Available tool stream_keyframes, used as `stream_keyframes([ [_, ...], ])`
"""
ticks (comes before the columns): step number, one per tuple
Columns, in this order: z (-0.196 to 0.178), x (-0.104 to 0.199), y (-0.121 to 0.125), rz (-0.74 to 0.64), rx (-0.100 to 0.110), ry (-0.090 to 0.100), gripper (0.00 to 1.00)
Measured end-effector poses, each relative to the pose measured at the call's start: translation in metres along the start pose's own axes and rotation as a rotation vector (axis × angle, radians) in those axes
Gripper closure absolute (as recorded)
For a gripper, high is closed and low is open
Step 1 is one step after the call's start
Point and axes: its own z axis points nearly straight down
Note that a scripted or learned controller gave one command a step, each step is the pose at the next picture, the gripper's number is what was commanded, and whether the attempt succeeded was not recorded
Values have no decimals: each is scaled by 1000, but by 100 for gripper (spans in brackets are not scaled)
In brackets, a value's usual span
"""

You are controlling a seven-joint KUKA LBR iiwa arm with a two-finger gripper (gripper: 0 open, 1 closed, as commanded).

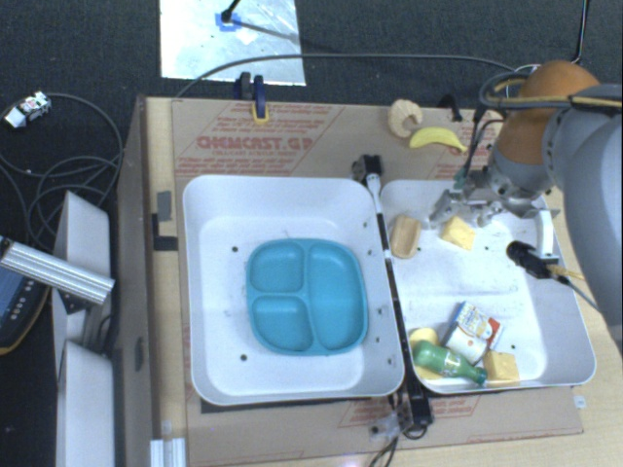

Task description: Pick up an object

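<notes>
My gripper (464, 209) hangs over the far part of the right bin (545, 305) and stands open. A yellow wedge (458, 233) lies on the bin floor right under its fingertips, not gripped. A tan bread-like piece (404, 234) lies to the left, against the bin's left wall. At the near end of this bin sit a small white and red carton (474, 326), a green bottle (449, 360) on its side, a yellow round piece (422, 339) and a pale yellow block (501, 366).
The left bin (219, 217) holds a blue divided plate (306, 295). A banana (435, 139) and a beige curled item (405, 117) lie on the cardboard beyond the right bin. The divider between the bins (384, 261) runs near the tan piece.
</notes>
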Motion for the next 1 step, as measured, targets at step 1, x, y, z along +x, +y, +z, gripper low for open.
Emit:
stream_keyframes([
  [1, -12, 0, 2, -4, -4, -2, 100],
])
